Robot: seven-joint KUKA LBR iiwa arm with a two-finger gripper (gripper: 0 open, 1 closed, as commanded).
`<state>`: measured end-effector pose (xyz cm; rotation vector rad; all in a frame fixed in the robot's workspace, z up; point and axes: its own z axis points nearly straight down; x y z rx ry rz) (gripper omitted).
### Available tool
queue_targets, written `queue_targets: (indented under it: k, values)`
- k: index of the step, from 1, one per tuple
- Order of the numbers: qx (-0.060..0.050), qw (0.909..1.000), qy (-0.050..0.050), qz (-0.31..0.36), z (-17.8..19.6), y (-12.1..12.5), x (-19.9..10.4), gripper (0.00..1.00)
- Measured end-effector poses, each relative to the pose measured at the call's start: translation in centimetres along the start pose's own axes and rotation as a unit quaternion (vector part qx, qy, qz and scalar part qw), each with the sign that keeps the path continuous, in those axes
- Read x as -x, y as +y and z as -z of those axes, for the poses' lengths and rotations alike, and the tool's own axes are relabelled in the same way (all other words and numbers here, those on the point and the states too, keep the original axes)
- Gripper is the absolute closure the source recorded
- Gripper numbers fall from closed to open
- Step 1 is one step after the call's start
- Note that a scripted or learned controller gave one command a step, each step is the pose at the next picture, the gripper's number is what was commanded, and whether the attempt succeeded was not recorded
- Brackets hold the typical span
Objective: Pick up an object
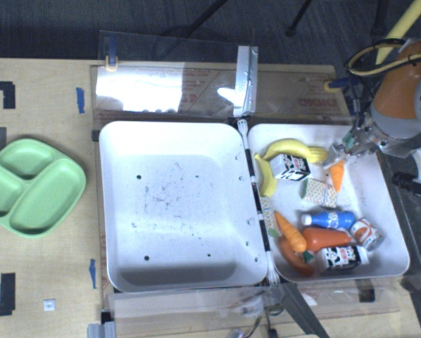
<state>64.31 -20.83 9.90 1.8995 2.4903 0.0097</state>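
The right bin [393,224] holds several small items. A yellow banana [284,149] curves along its far left, with a black-and-white carton [292,166] beside it. A small orange carrot-like piece [336,175] lies near the far right. A patterned packet [320,191] sits below it. Nearer the front are a white-and-blue bottle [330,220], an orange bottle [324,239], a carrot [289,234], a can [365,232] and a black-and-white bottle [341,258]. My gripper [348,146] hangs over the bin's far right corner, just above the small orange piece.
The left bin [126,259] sits beside the right one, split from it by a ridge [256,203]. A green divided plate [33,186] rests on the bench at far left. A clear panel [168,83] stands behind the bins.
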Motion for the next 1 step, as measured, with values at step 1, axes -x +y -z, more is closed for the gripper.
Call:
queue_targets:
  k: [1]
  values:
    - [-0.004, 1.0000, 0.001, 0.007, 8.10, -0.25, -3.63, 1.00]
